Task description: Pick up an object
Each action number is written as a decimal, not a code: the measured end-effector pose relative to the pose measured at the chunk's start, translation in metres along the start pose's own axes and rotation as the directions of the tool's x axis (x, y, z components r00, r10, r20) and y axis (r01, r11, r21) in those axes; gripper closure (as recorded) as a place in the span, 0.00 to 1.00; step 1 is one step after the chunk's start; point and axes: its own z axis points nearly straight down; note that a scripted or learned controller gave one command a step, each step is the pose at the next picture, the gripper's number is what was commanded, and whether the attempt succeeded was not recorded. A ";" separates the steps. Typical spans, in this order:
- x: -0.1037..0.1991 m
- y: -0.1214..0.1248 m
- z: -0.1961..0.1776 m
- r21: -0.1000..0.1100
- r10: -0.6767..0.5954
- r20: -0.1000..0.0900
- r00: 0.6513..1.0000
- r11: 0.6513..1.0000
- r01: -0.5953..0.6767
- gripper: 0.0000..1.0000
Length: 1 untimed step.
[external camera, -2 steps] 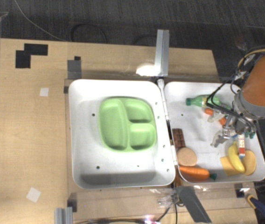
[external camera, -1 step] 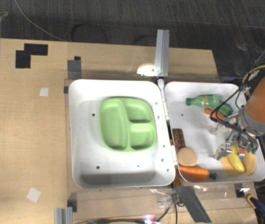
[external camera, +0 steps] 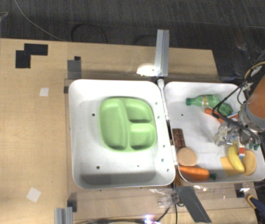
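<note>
— Dark carpet lies behind the pale wooden desk (external camera: pixel 25 139), which carries two shallow white bins side by side. What sits in them?

— Take the green divided plate (external camera: pixel 127 123) as the landmark. It lies flat in the middle of the left bin (external camera: pixel 81 171). Everything else is to its right, in the right bin (external camera: pixel 202 120).

— Closest to the plate?

— A brown chocolate bar (external camera: pixel 178 137) against the dividing wall, with a round tan cookie (external camera: pixel 187 157) touching its lower end and a carrot (external camera: pixel 195 173) just below that, along the bin's front wall.

— And farther off?

— A green bottle (external camera: pixel 205 100) lying on its side near the back wall, and, farthest from the plate, a banana (external camera: pixel 235 159) with a yellow wedge (external camera: pixel 227 165) and a tan rounded piece (external camera: pixel 249 162) touching it in the front corner.

— The arm?

— Its end effector (external camera: pixel 230 136) hangs over the right bin, just above the banana. I cannot tell whether it is clenched or released; cables and metal clutter it.
</note>
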 end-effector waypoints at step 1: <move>-0.006 0.053 -0.099 -0.002 0.078 -0.017 0.997 0.997 -0.078 1.00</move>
